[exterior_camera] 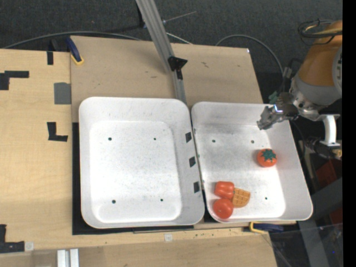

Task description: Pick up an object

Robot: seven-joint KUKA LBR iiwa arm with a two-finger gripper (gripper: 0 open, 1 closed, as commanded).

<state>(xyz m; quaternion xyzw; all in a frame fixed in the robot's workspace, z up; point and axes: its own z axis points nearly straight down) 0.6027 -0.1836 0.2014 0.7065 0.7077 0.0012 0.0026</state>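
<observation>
The gripper [268, 117] is hovering over the right bin [233, 121] near its far right corner, grip state unclear, probably lining up on the tomato [266, 158] below.

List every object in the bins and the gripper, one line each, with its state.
gripper: hovering over the right bin's upper right part, nothing visibly held
tomato: lying alone in the right bin
red pepper: resting beside the waffle
waffle: lying flat
red ball: at the bin's near edge
left bin: sitting flat

matt speckled white bins [139, 107], wooden bench [33, 166]
</observation>
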